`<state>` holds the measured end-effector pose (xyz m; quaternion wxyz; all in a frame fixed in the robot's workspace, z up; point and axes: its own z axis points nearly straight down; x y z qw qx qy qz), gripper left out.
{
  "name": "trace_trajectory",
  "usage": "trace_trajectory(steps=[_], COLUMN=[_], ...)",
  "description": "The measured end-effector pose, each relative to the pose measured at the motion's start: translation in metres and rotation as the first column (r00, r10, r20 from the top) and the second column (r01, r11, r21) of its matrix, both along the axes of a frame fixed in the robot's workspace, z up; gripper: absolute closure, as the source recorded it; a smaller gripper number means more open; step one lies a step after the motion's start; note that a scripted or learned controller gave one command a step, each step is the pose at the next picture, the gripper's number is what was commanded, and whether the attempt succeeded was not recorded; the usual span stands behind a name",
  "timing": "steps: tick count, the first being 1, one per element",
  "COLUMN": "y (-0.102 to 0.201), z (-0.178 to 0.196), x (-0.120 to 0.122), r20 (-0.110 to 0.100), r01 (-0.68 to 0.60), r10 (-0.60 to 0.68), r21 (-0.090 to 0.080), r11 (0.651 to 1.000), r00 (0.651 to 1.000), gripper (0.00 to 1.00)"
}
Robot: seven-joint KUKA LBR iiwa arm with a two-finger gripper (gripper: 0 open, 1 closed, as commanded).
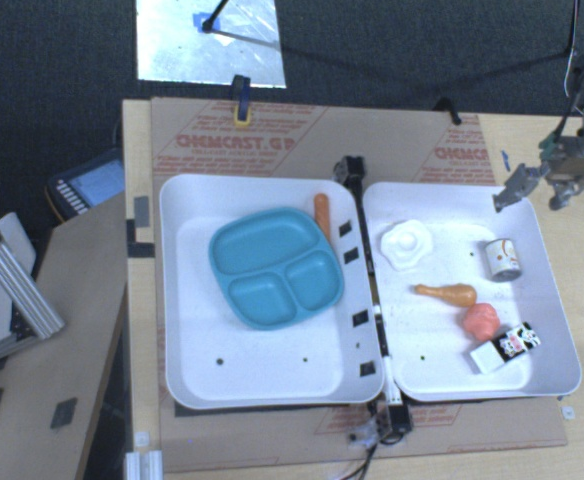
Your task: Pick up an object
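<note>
The right bin (552,268) holds a white lumpy object (405,243), a small grey can (502,259), an orange drumstick-shaped toy (447,293), a pink ball (481,319) and a black-and-white box (505,347). In the left bin (187,298) a blue compartment plate (275,268) lies with an orange stick (322,213) beside its far right corner. My gripper (533,192) hangs over the right bin's far right corner, above and behind the can. Its fingers are spread open with nothing between them.
A black clipped divider (365,268) runs between the two bins. A yellow clamp (241,103) and a shiny sheet (210,28) lie beyond the bench's far edge. A cable (575,18) drops down at the far right.
</note>
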<state>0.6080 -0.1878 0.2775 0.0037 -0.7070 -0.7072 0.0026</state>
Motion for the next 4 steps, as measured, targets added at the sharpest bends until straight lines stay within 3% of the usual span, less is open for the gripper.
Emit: trace_trajectory(steps=[1, 3, 4], y=[0.001, 0.006, 0.012], z=[0.007, -0.082, -0.136], x=[0.002, -0.007, 0.0], r20=[0.01, 0.007, 0.01], r01=[-0.003, -0.001, -0.003], r10=[0.003, 0.001, 0.003], r21=[-0.002, -0.002, -0.002], r11=[1.0, 1.0, 1.0], r00=[1.0, 1.0, 1.0], gripper=[0.0, 0.0, 0.0])
